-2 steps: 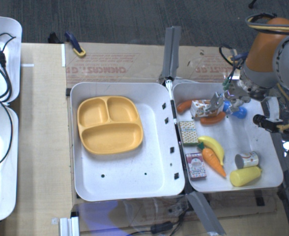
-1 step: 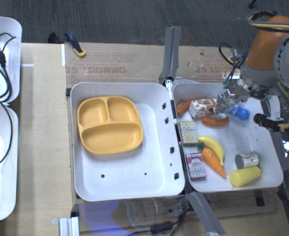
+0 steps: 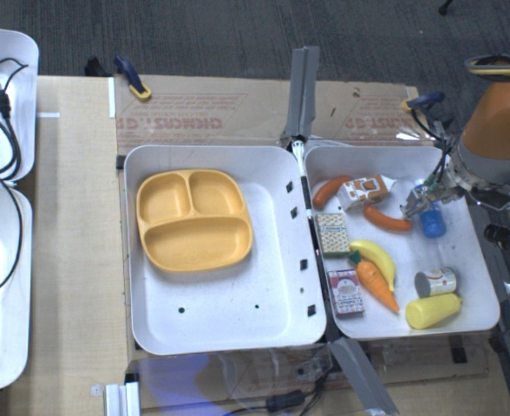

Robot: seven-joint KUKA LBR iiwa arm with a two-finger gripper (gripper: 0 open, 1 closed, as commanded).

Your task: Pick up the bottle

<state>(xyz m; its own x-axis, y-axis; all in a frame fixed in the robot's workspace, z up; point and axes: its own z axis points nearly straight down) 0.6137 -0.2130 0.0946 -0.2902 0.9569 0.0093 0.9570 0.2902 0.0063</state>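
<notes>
A yellow bottle [image 3: 431,310] lies on its side in the front right corner of the right bin [image 3: 476,232]. Just above it lies a small silver can [image 3: 435,282]. My gripper [image 3: 423,201] hangs over the bin's back right part, well behind the bottle and apart from it. Directly below the gripper is a small blue object [image 3: 433,224]; whether they touch is unclear. The orange band of the arm [image 3: 496,124] is at the right edge.
The right bin also holds two sausages [image 3: 327,191] [image 3: 387,220], a small box [image 3: 362,191], a green packet [image 3: 332,233], a banana [image 3: 377,259], a carrot [image 3: 378,286] and a red carton [image 3: 346,291]. A yellow divided plate [image 3: 193,219] sits in the left bin [image 3: 229,319].
</notes>
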